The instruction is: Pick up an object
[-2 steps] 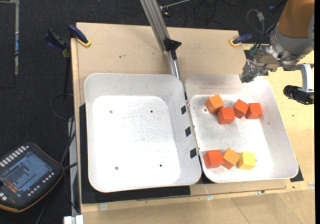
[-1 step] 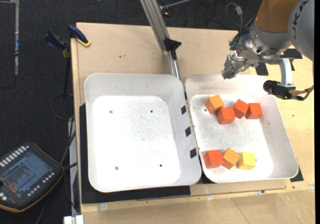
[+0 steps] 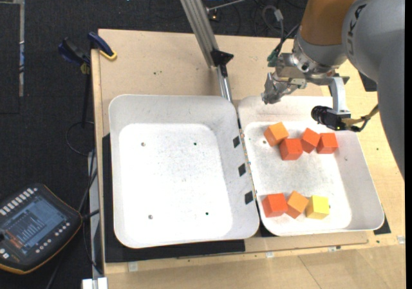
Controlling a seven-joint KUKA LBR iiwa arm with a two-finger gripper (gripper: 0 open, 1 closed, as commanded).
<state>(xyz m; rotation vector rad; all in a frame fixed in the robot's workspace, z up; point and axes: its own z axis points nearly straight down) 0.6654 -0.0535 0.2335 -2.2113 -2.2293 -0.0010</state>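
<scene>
A: Camera view first. Gripper [image 3: 275, 94] hanging at about twelve o'clock over the right bin [image 3: 360, 172], above its far rim. Nothing seen between its tips.

B: Jaws?

A: Cannot tell apart from together; too small and dark against the rim.

B: And something to pick?

A: Plenty, all in the right bin. Far group: light orange cube [image 3: 276, 133], then three red-orange cubes [image 3: 291, 149], [image 3: 310, 139], [image 3: 327, 143], touching or nearly so. Near group at six o'clock: red cube [image 3: 275, 205], orange cube [image 3: 297, 203], yellow cube [image 3: 318, 206], packed side by side.

B: Closest to the gripper?

A: Light orange cube, just toward six o'clock of the tips. Probably the easiest target.

B: Risks?

A: Crowding, mostly. Little gap between neighbours, so a jaw could land on top of a cube instead of beside it, or nudge two at once and grip neither. Light orange cube sitting turned, so a poorly aligned close could squeeze it out. Far rim right under the tips, a possible snag on a steep descent.

B: Anything else around?

A: Left bin [image 3: 129, 172] at nine o'clock. Metal rod [image 3: 199, 17] slanting in from eleven o'clock, ending near the bins' joint. Pendant [image 3: 32, 226] at seven o'clock, blue clamp [image 3: 84, 49] at ten. None in the way.
</scene>
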